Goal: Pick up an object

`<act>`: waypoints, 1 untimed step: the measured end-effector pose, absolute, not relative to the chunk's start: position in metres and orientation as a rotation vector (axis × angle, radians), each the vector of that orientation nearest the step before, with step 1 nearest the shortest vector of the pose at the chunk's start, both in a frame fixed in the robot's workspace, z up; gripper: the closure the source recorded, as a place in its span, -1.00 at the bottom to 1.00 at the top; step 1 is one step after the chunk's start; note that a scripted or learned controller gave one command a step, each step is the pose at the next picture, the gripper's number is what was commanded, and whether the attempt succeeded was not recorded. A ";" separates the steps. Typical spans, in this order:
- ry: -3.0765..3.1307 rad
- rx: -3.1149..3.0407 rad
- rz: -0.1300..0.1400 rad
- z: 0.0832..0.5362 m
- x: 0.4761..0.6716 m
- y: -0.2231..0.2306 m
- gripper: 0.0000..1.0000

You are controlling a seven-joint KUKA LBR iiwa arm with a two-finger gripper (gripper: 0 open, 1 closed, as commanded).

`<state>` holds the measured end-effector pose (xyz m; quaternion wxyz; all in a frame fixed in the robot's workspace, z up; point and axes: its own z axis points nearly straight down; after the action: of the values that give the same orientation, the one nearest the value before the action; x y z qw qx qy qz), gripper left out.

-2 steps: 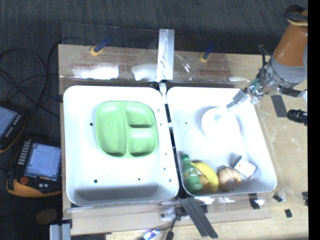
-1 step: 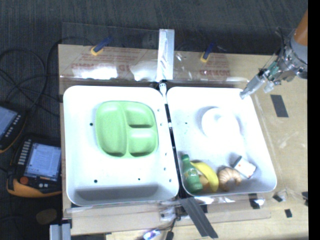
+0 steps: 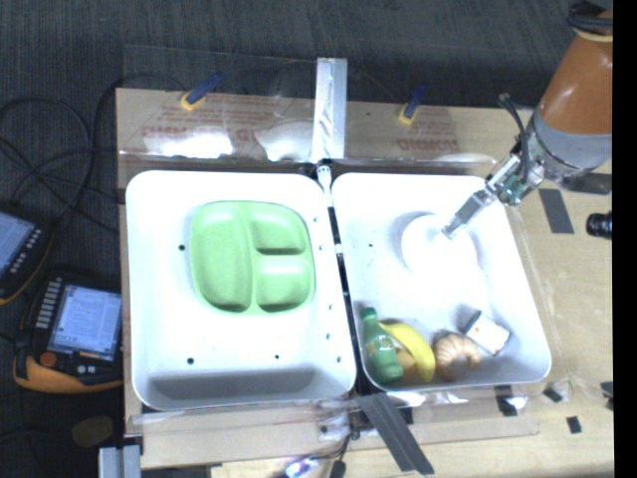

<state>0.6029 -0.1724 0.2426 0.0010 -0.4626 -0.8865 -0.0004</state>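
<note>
- Two white bins sit side by side on the worktop (image 3: 468,127); places below are given relative to the green divided plate (image 3: 252,257).
- Left bin (image 3: 159,366) holds that plate, lying flat.
- Right bin (image 3: 518,297), right of the plate, holds a white disc (image 3: 423,242), and lower down a green bottle (image 3: 381,347), a banana (image 3: 416,351), a tan shell-like thing (image 3: 458,354) and a small white-and-grey block (image 3: 486,334).
- Claw (image 3: 450,229), far right of the plate, hangs over the disc's right edge; whether it is apart or together, I cannot tell.

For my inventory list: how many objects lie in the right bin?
4, maybe more hidden: green bottle, banana and brown bread-like item crowd the near edge; a small white-red-grey item lies just right of them.
</note>
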 end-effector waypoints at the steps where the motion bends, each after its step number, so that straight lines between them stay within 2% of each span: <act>1: -2.883 -1.246 0.001 0.218 0.579 -0.157 -1.00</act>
<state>0.5787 -0.1566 0.2175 0.0003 -0.3968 -0.9179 0.0003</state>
